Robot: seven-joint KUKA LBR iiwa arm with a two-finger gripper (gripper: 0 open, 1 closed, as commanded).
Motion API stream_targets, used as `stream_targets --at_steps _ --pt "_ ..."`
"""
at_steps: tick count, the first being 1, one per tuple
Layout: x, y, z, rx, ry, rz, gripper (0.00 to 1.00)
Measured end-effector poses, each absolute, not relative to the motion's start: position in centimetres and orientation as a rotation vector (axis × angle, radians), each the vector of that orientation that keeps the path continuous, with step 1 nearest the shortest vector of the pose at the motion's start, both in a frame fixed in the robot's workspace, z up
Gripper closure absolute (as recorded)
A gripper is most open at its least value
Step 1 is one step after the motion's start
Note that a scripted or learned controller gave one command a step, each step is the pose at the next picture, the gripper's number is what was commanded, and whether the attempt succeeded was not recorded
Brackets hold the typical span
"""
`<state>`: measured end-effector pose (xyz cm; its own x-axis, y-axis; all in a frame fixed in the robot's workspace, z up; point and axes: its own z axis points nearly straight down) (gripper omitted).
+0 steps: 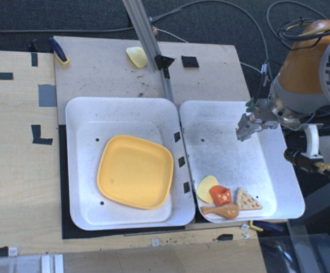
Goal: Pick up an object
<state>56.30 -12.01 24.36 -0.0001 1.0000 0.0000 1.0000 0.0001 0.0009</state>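
Hovering over the right bin (279,169), my gripper (246,131) sits above the bin's far-middle floor, with nothing visible between its fingers. Whether it stands wide or narrow I cannot tell from this slanted view, so I treat it as unconfirmed before any descent.

The candidates for picking lie well apart from me, clustered at the near edge of the same bin: a pale yellow piece (206,187), a red block (221,195) touching it, a waffle-like wedge (247,200) just right of the red block, and a tan drumstick shape (222,211) lying along the near wall. The left bin (79,124) holds a yellow plate (135,171), which looks too broad and flat for a two-finger pinch.

Procedure as I judge it:
1. Travel toward the near side while staying high, clear of the bin walls.
2. Choose the wedge; its right side looks the freest of neighbours.
3. Align the fingers so one lands in bare floor on each side, not on the red block.
4. Descend straight, close, then lift vertically.

Risk: the items crowd together, so a slightly offset descent may push them against the near wall instead of gripping one.
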Motion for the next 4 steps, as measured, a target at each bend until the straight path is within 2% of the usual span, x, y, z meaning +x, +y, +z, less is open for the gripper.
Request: stream_targets --at_steps 1,3,4 --pt "55.7 -7.3 23.3 2.218 2.226 0.0 1.0" --pt "51.8 2.8 23.2 2.218 2.226 0.0 1.0" --pt "51.1 8.0 21.9 2.218 2.227 -0.002 1.0"
